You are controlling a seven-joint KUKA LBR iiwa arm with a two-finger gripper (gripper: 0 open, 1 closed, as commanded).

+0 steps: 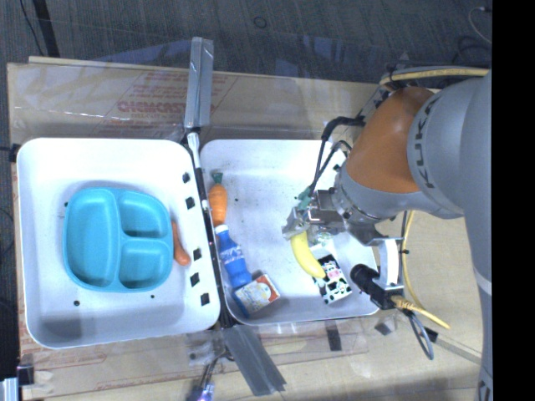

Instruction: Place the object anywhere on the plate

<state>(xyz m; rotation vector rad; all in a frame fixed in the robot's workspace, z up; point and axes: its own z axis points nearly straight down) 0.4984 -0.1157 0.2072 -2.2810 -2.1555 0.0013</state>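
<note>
Grey and rounded, with its orange band (380, 149) like a smooth shell, the arm (443, 153) fills the right side and bends down into the right bin (267, 161). Its end effector (311, 217), a cluster of dull metal parts, sits low over the upper tip of the banana (306, 256); whether it is open or closed cannot be told from here, and the banana is not plainly held. Curved, yellow and smooth-skinned, the banana lies on the bin floor beside a small box (333, 281) printed in black and white. Along the bin's left wall lie a carrot (217, 203) (orange, tapered, green at the top) and below it a slim blue-and-white bottle (231, 260), then a glossy carton (259, 293) tilted in the lower corner.

Both bins are shallow, white, hard plastic with rounded corners, resting on a pale desk (100, 98) under a clear sheet. In the left bin (42, 307) sits the plate (117, 238), matte turquoise with rounded edges and three sunken compartments. A thin orange stick-like object (179, 245) lies just against its right edge, on the bin floor.
</note>
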